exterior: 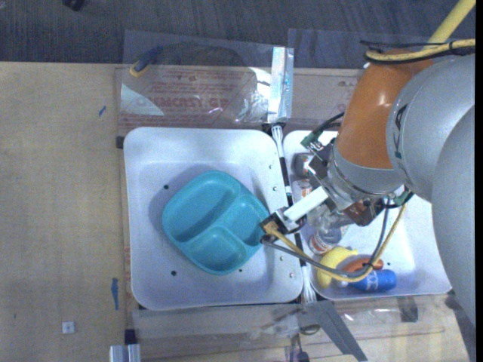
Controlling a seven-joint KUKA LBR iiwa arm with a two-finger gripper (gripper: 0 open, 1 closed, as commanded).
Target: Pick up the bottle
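- I am watching the gripper (326,228) hanging low in the right bin (423,274), centre-right of frame.
- Bottle (379,280) is lying at lower right beside a yellow object (337,262); I am judging it not yet lifted.
- Claw state: cannot tell.

Pale tan bench top (53,202) fills the left side, flat and evenly lit, no hard shadows. A few small blue marks on it: one near the upper left (101,111), one lower down (115,292). A small grey square tag (68,326) sits near the bottom left corner. Beyond the bench's far edge, dark grey carpeted floor (226,6) runs across the top. A black caster wheel (73,0) stands on the carpet at upper left.
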